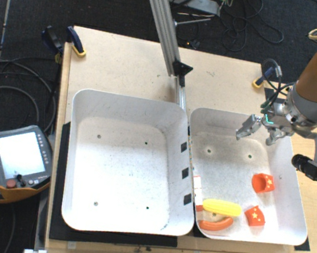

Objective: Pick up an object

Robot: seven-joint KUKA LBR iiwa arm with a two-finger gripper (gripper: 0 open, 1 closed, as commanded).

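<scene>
In the camera view, the gripper (260,131) hangs at upper right over the right bin (294,174), its fingers spread apart with nothing between them. Lower right in that bin lie an orange cup (263,183), a small red block (255,216), a yellow banana-like piece (221,207) and, touching it below, what may be a sausage (216,222). The left bin (90,106) sits alongside.

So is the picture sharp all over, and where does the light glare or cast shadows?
Camera view: mostly sharp, a little soft at the claw; the white bins look bright but keep their specks; a soft shadow falls under the claw; the floor stays dark.
</scene>
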